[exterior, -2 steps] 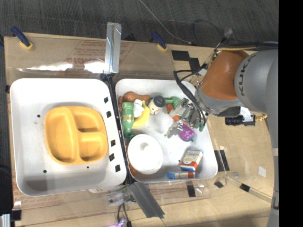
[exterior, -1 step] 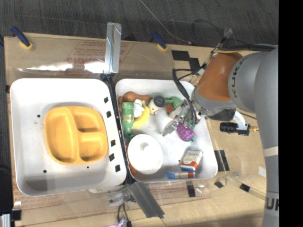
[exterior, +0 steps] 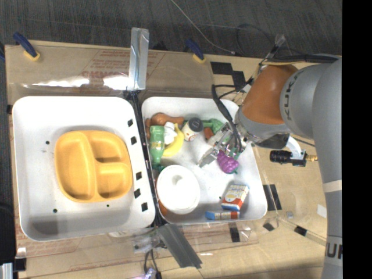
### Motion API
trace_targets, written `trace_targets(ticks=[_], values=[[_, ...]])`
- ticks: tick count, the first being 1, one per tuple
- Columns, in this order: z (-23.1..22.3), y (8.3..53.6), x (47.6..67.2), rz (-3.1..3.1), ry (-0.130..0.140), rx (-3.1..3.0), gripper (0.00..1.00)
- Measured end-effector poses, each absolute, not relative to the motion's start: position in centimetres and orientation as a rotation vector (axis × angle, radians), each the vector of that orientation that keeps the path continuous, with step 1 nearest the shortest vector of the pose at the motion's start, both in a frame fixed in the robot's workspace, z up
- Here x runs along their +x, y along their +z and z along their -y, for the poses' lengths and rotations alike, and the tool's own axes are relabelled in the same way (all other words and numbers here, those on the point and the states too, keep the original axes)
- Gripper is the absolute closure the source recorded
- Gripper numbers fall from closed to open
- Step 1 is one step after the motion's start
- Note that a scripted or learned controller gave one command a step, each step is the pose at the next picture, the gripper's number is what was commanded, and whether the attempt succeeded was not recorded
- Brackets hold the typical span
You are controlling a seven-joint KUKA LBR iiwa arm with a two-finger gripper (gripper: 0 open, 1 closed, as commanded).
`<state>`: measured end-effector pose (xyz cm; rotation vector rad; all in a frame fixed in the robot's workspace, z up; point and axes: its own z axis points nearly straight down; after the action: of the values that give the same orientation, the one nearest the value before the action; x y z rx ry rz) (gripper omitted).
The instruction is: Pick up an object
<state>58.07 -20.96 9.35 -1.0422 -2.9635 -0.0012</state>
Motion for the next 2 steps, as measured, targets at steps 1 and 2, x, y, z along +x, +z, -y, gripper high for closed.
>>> trace_targets(ticks=[1, 2], values=[[20.9, 10.5, 58.2, 2.969, -0.001, -1.033, 1.0], [16.7, 20.2, 62.4, 2.986, -0.001, -1.005, 1.0]])
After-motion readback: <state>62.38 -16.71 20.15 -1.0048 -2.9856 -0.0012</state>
